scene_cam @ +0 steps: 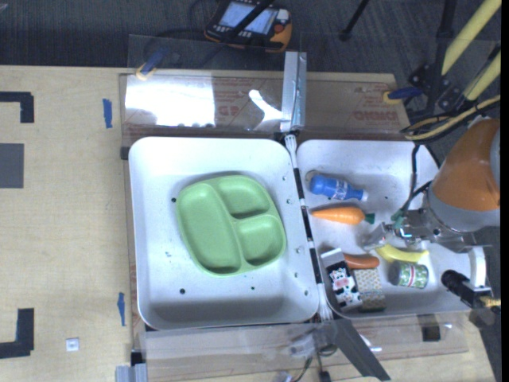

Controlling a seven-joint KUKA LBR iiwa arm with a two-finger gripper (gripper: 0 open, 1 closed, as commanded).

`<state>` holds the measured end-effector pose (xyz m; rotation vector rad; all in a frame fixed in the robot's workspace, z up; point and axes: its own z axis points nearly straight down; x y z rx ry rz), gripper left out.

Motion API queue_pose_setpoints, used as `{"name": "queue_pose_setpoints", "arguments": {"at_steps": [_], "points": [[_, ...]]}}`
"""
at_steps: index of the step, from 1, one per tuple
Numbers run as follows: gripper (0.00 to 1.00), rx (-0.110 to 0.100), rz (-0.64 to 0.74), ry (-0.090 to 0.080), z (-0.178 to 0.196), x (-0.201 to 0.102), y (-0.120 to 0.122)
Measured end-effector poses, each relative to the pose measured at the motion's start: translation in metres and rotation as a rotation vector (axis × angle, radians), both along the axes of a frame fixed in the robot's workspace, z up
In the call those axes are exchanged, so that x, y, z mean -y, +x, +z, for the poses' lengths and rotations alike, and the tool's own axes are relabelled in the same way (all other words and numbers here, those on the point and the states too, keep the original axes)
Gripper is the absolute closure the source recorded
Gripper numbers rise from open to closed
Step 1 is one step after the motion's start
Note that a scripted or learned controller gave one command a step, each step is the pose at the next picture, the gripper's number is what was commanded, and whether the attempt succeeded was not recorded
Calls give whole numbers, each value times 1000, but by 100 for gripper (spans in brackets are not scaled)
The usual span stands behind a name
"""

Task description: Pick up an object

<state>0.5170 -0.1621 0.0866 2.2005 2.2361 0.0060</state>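
Objects (362, 249) in right white bin (374, 156) on wooden bench (56, 237), claw (391, 231) grip state unclear.

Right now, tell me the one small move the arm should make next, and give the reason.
Probably a short straight descent. The hand sits low in the right bin, just above the yellow banana and beside the orange carrot. Nothing shows between its tips, so the pick is not yet done, and the banana looks nearest.
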Motion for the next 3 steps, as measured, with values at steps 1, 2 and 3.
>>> {"name": "queue_pose_setpoints", "arguments": {"at_steps": [1, 2, 3], "points": [[0, -3, -226, 3, 0, 23, -24], [100, 1, -229, 0, 10, 25, -24], [100, -6, -240, 0, 114, 0, 84]]}}
